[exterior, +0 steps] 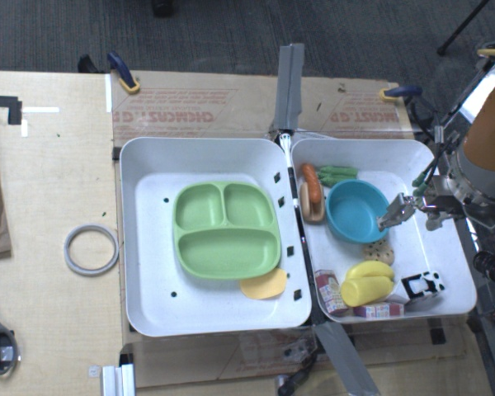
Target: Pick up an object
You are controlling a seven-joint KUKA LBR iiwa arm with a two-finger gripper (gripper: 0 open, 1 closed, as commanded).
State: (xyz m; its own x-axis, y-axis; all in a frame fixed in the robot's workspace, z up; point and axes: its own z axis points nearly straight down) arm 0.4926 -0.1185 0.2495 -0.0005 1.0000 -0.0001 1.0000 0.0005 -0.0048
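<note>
Nearest you, the yellow cup (370, 281) lies in the right bin (454, 295). Beyond it, your tool (393, 214) sits at the blue bowl's (356, 210) right rim; I cannot tell whether it is clenched or released.

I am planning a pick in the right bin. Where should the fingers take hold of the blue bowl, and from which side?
Grip the blue bowl by its rim, coming from above, one finger inside and one outside. It sits upright with its opening up, so the thin rim is exposed. The right-hand rim seems best: the gripper is there, while the hot dog toy crowds the left.
</note>
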